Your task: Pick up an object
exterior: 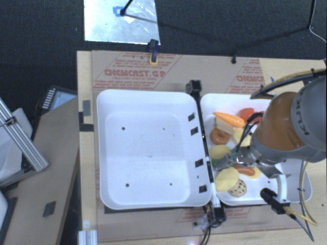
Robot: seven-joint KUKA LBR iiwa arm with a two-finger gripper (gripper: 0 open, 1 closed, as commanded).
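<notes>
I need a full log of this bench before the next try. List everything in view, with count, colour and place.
left bin: 1, white, left half of the bench
right bin: 1, white, beside the left bin, partly under the arm
carrot: 1, orange, upper part of the right bin
doughnut: 1, brown, below the carrot
red piece: 1, red, right of the carrot, partly hidden
yellow pieces: 2 clear ones, pale yellow, near the right bin's left wall
cookie: 1, brown and speckled, front of the right bin
clamp: 1, blue and yellow, bench's far edge
arm: 1, grey with orange band, over the right bin
hand: 1, dark, low among the toy food
</notes>
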